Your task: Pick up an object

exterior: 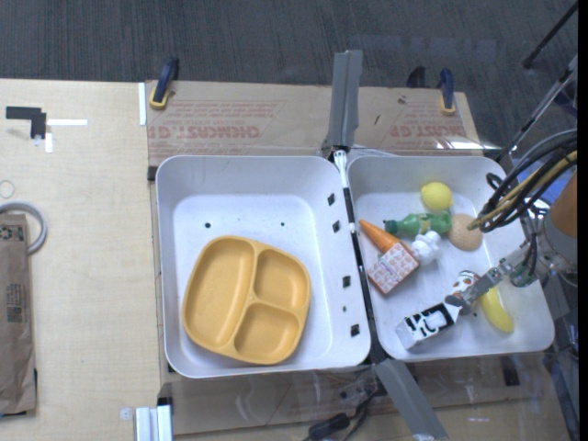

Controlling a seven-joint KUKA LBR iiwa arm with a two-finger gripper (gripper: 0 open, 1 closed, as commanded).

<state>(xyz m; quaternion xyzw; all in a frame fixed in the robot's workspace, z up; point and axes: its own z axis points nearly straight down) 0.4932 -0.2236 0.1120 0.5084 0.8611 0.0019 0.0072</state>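
The right bin (395, 177) holds several small objects. A yellow lemon (435, 196) lies at the back, with a green toy (418, 223) and a tan ball (464, 233) in front of it. An orange carrot (377, 235), a pink checked block (393, 267) and a small white piece (425, 244) lie near the bin's left wall. A black-and-white carton (430, 322) and a yellow banana (497, 311) lie at the front. My gripper (469, 290) reaches in from the right, low between carton and banana, over a small multicoloured item.
The left bin (184, 191) holds a yellow divided plate (246, 299). A metal divider runs between the bins. Cables hang over the right bin's right edge (514, 196). A brown bag (16, 310) lies on the bench at far left.
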